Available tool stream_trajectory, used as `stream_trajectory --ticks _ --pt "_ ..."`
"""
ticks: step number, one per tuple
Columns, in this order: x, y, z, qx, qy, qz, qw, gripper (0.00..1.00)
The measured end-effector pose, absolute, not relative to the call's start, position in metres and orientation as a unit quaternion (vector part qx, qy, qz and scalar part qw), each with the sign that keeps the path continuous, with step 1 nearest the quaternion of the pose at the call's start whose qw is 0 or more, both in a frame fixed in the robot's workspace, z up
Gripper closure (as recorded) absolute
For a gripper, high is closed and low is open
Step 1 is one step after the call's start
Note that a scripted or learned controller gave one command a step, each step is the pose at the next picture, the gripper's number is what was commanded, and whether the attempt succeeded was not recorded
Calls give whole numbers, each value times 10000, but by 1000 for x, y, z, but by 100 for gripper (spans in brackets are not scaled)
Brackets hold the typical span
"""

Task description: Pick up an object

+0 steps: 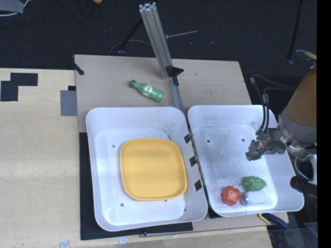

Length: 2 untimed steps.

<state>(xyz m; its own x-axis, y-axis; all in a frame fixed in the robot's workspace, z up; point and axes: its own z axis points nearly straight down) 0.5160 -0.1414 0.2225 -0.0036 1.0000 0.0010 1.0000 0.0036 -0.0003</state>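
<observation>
Gripper (254, 154) hangs low over the right bin (227, 123), near its right wall, and whether it is parted or closed cannot be told from this angle. Nearer the bin's front edge lie a green object (254, 183), a red pepper-like piece (230, 195) and a small pale item (254, 198), close together. Left bin (98, 138) holds a yellow plate (153, 168); a green bottle (147, 90) lies on the bench behind it.

plate (153, 169) in left bin (98, 138) | pepper (230, 195), leafy toy (254, 183) in right bin (222, 118) | bottle (147, 90) behind bins
</observation>
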Motion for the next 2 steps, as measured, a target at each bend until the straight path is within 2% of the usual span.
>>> stream_trajectory --ticks 1,2 --pt "519 -88 234 -7061 -7081 -5 0 100" --pt "518 -39 224 -7063 -7079 2 4 100"
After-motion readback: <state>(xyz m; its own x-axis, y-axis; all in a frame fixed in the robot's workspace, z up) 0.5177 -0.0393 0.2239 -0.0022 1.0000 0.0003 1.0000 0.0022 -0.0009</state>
